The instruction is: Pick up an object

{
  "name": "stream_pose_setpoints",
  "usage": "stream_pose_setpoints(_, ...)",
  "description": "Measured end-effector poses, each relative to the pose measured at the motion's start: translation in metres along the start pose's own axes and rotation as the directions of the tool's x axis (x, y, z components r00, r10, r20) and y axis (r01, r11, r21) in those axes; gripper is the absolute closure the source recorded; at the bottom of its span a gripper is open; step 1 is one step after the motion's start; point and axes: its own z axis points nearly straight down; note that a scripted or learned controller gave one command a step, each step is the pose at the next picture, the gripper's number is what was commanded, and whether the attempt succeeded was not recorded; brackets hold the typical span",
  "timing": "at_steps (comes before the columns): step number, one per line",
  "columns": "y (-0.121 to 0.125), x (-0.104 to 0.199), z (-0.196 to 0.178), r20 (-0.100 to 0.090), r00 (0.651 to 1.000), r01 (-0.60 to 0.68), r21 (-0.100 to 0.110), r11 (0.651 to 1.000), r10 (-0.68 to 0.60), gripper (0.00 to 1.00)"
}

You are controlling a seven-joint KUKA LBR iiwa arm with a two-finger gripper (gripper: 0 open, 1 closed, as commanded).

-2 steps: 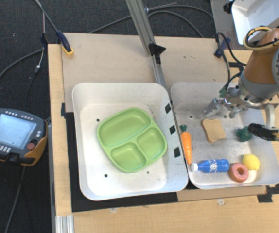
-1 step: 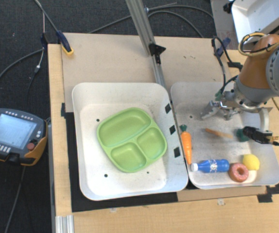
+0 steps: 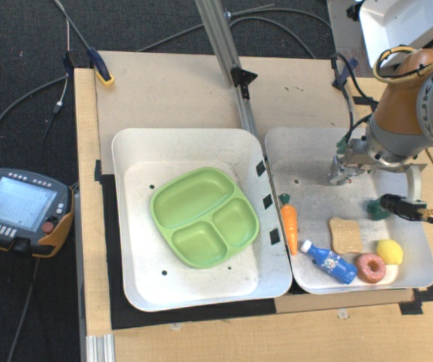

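Jaws' state unclear, gripper (image 3: 342, 173) over right bin (image 3: 307, 157), carrot (image 3: 289, 223), bottle (image 3: 330, 262) apart

Two shallow white bins (image 3: 137, 277), one green three-section plastic plate (image 3: 204, 216), one orange toy carrot (image 3: 289, 222), one blue bottle (image 3: 330, 263), one tan bread slice (image 3: 345, 236), one pink doughnut (image 3: 371, 267), one yellow lemon (image 3: 389, 252)

This is a robotics lab. A grey and orange industrial arm (image 3: 409, 104) reaches over a plywood tabletop (image 3: 171, 89) carrying two white bins (image 3: 126, 149), taped at the corners. Far to the left of the hand (image 3: 342, 173), a teach pendant (image 3: 20, 211) lies on dark carpet (image 3: 20, 89) among loose cables (image 3: 28, 111). An aluminium post (image 3: 220, 36) rises behind the hand.
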Motion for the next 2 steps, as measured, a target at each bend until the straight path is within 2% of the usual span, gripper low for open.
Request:
stream_pose_setpoints(1,0.002,0.004,-0.044,0.000,1.000,0.001,-0.002,1.000,-0.001,1.00)
stream_pose_setpoints(2,0.005,0.009,-0.109,0.001,1.000,0.002,-0.005,1.000,-0.002,1.00)
